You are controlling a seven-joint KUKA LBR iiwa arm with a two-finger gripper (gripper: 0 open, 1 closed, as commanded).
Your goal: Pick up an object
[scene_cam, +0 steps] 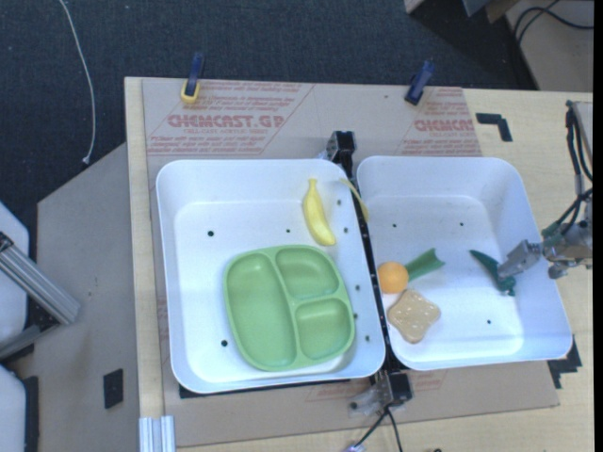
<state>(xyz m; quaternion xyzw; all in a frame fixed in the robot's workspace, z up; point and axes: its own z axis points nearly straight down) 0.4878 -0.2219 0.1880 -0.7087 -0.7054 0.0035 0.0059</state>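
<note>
The gripper is seen low in the right bin, apparently clenched on a dark green piece — a thin, edge-on hold, so slippage is risked when lifted.

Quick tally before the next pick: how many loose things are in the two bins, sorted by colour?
Green: 3, the divided plate, a carrot top, a dark green piece beside the gripper
Yellow: 1, the banana
Orange: 1, the ball
Tan: 1, the cracker
Total: 6
</note>
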